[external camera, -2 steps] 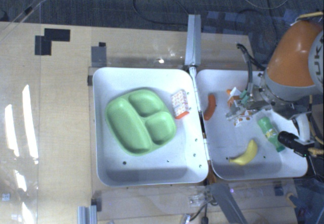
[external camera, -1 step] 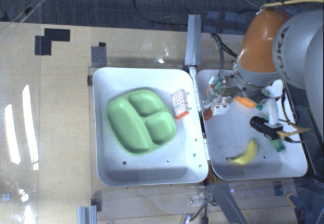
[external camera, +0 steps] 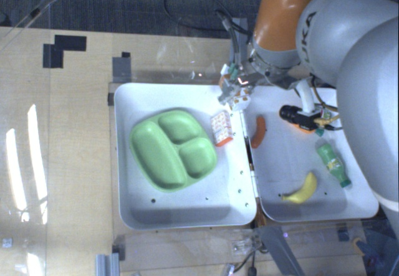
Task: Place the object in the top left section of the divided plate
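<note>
Camera view: the gripper hangs over the wall between the bins, its grip impossible to read, the small orange-and-white box lying below it just beside the green divided plate, with a red sausage, banana and green bottle in the right bin.

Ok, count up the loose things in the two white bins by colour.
Green: 2, the green divided plastic plate and the green plastic bottle
Yellow: 1, the yellow banana
Red-orange: 1, the red-orange sausage
White and orange: 1, the small white and orange patterned box
Total: 5
</note>
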Controlling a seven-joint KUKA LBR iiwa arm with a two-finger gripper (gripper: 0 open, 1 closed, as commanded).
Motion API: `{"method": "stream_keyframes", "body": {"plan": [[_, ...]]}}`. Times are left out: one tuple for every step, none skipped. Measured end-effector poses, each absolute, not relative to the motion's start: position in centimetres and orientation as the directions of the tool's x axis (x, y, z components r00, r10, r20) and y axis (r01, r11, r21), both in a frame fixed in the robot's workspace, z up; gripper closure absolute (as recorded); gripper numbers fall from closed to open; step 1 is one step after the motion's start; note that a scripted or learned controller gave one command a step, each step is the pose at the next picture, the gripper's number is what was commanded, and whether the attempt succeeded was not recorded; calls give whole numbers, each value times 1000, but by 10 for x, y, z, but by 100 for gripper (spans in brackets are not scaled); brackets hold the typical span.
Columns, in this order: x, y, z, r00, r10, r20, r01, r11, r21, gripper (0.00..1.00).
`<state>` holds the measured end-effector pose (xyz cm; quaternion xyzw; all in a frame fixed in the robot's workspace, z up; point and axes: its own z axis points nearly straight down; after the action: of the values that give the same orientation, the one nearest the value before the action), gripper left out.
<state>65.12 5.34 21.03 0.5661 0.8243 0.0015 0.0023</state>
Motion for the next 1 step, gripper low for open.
{"method": "stream_keyframes", "body": {"plan": [[664,111,186,-218,976,0,976,218,4,100]]}}
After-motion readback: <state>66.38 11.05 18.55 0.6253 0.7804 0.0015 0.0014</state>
